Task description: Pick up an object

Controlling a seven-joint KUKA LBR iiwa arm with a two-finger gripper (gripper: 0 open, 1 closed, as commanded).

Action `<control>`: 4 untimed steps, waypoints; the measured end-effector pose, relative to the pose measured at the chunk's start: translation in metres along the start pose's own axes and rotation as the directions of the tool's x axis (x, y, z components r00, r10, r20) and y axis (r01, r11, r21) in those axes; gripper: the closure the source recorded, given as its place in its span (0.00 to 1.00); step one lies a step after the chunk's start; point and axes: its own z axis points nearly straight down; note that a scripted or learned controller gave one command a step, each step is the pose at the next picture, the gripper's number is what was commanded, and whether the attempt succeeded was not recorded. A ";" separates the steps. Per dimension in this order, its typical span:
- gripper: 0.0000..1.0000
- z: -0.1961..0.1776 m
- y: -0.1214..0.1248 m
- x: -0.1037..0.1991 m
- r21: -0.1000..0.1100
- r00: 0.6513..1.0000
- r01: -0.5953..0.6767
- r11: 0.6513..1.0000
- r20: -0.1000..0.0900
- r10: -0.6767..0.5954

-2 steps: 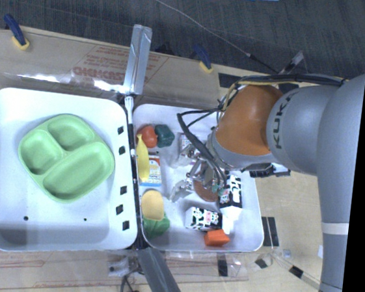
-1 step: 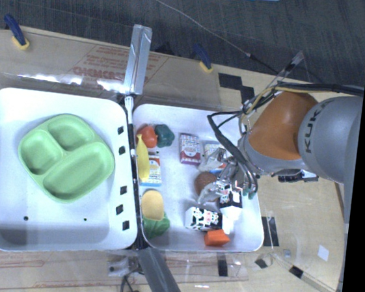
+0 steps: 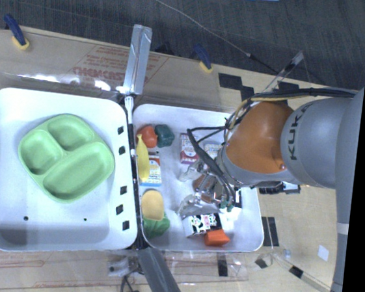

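Tool low in right bin, grip state cannot be told; crowded black-and-white carton risks glancing, missed grasp

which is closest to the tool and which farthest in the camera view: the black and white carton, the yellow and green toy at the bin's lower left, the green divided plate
Measured from the tool in the right bin:
1. Black and white carton, just below the tool, at the bin's lower edge.
2. Yellow and green toy, to the tool's left, near the divider between the bins.
3. Green divided plate, far left, in the other bin.
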 end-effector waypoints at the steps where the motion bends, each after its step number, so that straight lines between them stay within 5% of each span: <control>1: 0.00 -0.001 0.043 -0.103 0.001 0.999 -0.040 0.999 0.004 0.040; 2: 1.00 -0.013 0.042 -0.104 0.003 0.999 -0.035 0.999 0.007 0.035; 3: 1.00 -0.002 0.074 -0.074 0.003 0.965 -0.263 0.965 0.006 0.263; 4: 1.00 -0.077 0.015 -0.055 0.000 0.920 -0.393 0.920 0.008 0.393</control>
